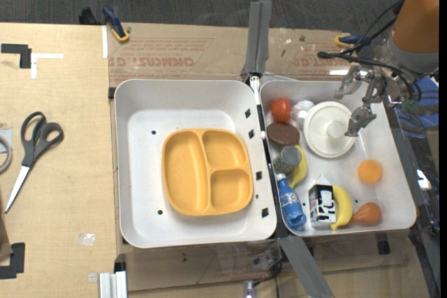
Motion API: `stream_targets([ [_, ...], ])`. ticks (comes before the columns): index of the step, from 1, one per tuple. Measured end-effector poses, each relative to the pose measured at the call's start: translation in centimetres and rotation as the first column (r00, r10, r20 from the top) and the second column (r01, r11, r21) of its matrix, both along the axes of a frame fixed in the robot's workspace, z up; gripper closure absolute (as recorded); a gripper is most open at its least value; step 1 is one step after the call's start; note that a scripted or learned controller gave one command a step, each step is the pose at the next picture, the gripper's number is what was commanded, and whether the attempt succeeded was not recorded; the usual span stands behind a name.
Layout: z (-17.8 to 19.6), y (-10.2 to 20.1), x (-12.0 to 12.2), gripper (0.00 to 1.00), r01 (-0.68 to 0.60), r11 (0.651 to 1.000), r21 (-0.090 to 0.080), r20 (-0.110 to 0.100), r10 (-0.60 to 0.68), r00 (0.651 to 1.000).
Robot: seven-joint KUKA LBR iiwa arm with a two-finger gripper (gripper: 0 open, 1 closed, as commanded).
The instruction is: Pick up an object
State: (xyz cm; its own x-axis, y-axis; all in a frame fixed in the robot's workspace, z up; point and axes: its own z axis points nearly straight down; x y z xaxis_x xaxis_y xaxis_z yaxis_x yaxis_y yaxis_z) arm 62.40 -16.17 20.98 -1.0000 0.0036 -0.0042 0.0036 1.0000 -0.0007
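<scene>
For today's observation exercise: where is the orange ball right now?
The orange ball lies in the right bin, near its right wall, below the white bowl.

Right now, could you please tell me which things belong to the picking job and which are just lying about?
Job: hand; white bowl, orange ball, red ball, yellow banana, blue plastic bottle.
Lying about: black-handled scissors, yellow divided tray, blue clamp.

Left bin (133, 171): white, containing a yellow-orange divided tray (207, 171). Right bin (391, 150): white, containing a white plate (323, 130), red ball (281, 109), brown disc (283, 133), orange ball (369, 172), yellow banana (343, 207), blue bottle (290, 202). Scissors (31, 150): black handles. Bench (56, 220): tan
</scene>
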Motion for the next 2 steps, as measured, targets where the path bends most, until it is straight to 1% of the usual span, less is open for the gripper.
stream_targets([
  [1,-9.9,6.3,0.2,0.00,0.015,1.000,0.000,0.005,-0.015,1.000],
  [2,-11.1,1.4,-4.0,0.00,0.008,1.000,0.000,0.012,-0.008,1.000],
])
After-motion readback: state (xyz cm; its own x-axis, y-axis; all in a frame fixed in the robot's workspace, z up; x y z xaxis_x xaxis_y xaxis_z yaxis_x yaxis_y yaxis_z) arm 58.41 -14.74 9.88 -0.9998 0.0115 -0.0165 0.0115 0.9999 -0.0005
